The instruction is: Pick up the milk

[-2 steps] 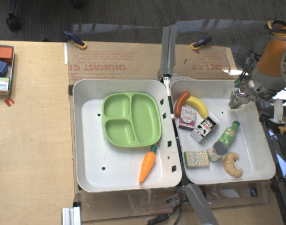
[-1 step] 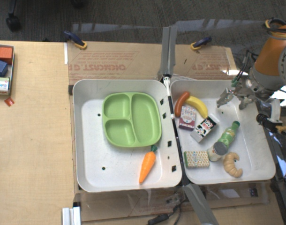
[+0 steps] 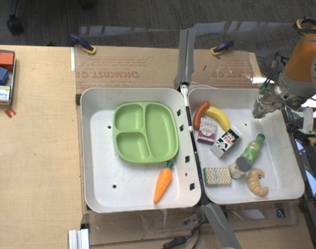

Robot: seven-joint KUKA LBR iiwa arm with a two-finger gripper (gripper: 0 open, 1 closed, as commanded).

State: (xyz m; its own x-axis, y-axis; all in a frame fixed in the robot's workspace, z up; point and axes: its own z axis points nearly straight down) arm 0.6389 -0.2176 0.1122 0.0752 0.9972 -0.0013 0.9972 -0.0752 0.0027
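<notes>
Gripper (image 3: 262, 109) sat over the far right part of the right bin (image 3: 287, 188), well apart from everything in it. Nothing was between its fingers; can't tell whether they were spread or closed, too small and blurred.

Milk carton (image 3: 225, 142), the black-and-white cow-pattern one, lay tilted on the floor of the right bin, left of centre. Touching it on the left: a small pink-and-white carton (image 3: 207, 131). A banana (image 3: 218, 117) and a red sausage (image 3: 200, 114) lay just behind those two, near the bin's left wall. A green bottle (image 3: 249, 152) lay on its side just right of the milk. In front: a speckled cracker (image 3: 217, 176) and a croissant (image 3: 257, 182).

Left bin (image 3: 96, 191) held a green divided plate (image 3: 145, 132) and a carrot (image 3: 162, 183) just in front of the plate, its leafy end touching the plate's rim.

Arm (image 3: 302, 61) with the orange band came in from the right edge.
</notes>
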